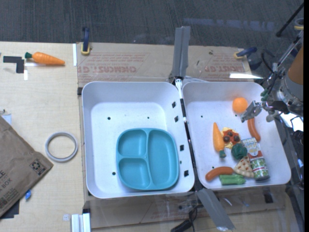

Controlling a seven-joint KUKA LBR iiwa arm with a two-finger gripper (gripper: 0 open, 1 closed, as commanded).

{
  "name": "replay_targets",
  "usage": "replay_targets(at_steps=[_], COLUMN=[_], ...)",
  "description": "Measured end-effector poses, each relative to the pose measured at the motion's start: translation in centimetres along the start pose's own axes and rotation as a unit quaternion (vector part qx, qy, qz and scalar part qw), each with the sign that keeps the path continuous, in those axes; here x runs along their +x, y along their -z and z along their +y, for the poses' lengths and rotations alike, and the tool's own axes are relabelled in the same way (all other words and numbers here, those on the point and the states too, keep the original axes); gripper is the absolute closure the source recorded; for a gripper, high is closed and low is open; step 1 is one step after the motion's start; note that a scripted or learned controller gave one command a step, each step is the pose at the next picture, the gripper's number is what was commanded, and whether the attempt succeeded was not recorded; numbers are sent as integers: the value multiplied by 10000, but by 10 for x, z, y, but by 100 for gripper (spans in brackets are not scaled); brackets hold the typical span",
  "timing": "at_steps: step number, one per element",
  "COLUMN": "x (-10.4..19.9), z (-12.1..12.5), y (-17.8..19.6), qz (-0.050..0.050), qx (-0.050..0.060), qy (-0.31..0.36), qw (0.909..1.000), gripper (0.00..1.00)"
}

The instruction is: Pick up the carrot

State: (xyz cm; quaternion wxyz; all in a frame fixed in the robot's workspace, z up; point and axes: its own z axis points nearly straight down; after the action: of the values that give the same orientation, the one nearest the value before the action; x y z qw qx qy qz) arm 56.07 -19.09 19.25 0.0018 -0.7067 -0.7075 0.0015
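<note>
An orange carrot [218, 136] with a small green stub lies nearly upright in the picture, in the middle of the right bin [203, 105]. My gripper [253, 111] hovers at that bin's right side, between an orange ball [240, 105] and a red sausage [253, 128]. It is well to the right of the carrot and nothing shows in its grasp. A second carrot [46, 58] with a green top rests on the bench at the far left, outside both bins.
Toy food crowds the right bin's lower right: berries [232, 137], broccoli [238, 151], a pizza slice [245, 167], a can [259, 168], a hot dog [218, 173], a pea pod [231, 179]. A teal divided plate [147, 158] sits in the left bin [96, 129]. A tape ring [61, 146] and a cardboard box [17, 170] lie left.
</note>
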Motion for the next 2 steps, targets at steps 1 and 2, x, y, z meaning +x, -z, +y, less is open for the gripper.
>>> replay_targets(at_steps=[1, 2], x=[36, 91], z=[83, 28], y=[-90, -102], qz=[-7, -4], qx=[-14, -8], qy=[148, 794], qw=[9999, 9968], gripper=[0, 0])
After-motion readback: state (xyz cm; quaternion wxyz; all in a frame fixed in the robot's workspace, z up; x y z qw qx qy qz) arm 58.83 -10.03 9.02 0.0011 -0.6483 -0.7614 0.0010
